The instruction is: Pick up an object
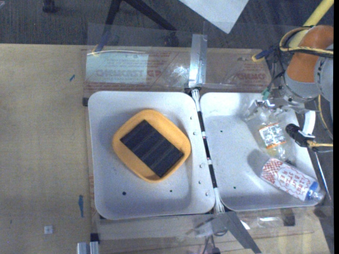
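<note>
Gripper [259, 106] hovers over the right bin [233, 157] (finger state: can't tell); 1 light, crinkly packet [271, 135] beside it, best pinched mid-body.

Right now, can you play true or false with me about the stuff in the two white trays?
1. The yellow dish sits in the left tray. True.
2. The dish has a dark ribbed block inside it. True.
3. The bottle with the red and white label stands upright. False: it lies on its side in the right tray.
4. The bottle is in the same tray as the dish. False: they are in different trays.
5. A small clear packet lies in the right tray, above the bottle in the picture. True.
6. The robot arm reaches in from the left. False: it comes in from the right.
</note>
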`<control>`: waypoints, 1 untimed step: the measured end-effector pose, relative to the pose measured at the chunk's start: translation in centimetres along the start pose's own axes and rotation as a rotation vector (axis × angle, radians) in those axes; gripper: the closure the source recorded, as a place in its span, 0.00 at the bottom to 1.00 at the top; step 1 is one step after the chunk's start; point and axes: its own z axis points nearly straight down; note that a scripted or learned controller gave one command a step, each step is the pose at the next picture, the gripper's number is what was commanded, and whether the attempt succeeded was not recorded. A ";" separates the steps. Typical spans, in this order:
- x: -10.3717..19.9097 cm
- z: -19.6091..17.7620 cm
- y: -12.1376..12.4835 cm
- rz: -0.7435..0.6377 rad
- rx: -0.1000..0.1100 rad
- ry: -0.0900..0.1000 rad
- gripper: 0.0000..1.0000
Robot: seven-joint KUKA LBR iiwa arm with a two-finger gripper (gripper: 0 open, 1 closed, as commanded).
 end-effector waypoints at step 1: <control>0.3 0.0 -7.7 -0.218 -0.010 -0.013 0.00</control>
